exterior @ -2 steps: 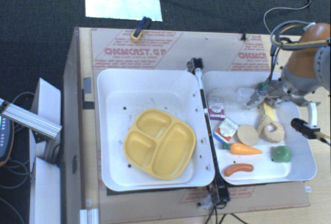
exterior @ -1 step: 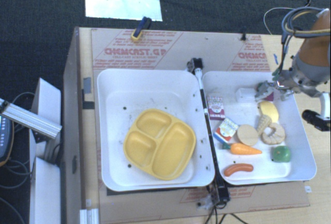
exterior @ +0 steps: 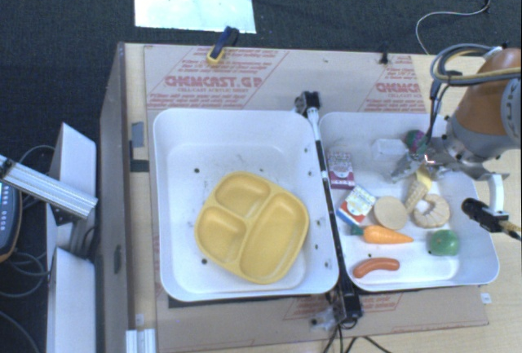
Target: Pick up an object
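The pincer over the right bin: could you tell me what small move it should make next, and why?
Probably a short, straight descent. The pincer sits low over the upper part of the right white bin, just above the pale yellow corn-like piece and the beige ring-shaped bagel. Nothing visibly sits between its tips, so lowering onto the nearest piece seems sensible.

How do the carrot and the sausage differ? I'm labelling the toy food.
The carrot is orange and tapers to a point; the sausage is red-brown with rounded ends. The carrot lies nearer the bin's middle, the sausage by its near wall. Both lie flat, lengthwise across the right bin.
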Tool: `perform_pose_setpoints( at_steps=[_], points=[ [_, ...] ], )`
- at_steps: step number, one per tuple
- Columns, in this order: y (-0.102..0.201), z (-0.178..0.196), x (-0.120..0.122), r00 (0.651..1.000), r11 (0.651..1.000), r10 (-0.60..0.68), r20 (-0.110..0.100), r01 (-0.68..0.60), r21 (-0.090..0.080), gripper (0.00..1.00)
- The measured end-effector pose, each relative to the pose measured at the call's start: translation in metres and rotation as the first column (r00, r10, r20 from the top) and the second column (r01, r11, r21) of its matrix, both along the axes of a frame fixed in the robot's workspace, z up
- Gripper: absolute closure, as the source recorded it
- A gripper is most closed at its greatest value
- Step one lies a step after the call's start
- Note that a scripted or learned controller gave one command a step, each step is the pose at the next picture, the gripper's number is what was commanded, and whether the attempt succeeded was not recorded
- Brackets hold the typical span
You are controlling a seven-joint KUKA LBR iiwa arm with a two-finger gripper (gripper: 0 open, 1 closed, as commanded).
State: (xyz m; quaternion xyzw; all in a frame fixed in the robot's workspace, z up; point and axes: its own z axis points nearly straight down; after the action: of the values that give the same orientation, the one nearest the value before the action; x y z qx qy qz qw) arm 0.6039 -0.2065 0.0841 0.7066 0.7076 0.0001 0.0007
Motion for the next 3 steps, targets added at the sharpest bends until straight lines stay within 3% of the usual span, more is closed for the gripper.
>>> perform_pose_setpoints(
  at_steps=[1, 2, 3],
  points=[
    [-0.004, -0.001, 0.056, 0.999, 1.000, 0.007, -0.050, -0.006, 0.007, 0.00],
    [-0.001, 0.000, 0.041, 1.000, 1.000, 0.001, -0.007, -0.001, 0.000, 0.00],
    [0.000, 0.035, 0.038, 1.000, 1.000, 0.000, 0.003, 0.000, -0.001, 0.00]
  ],
)
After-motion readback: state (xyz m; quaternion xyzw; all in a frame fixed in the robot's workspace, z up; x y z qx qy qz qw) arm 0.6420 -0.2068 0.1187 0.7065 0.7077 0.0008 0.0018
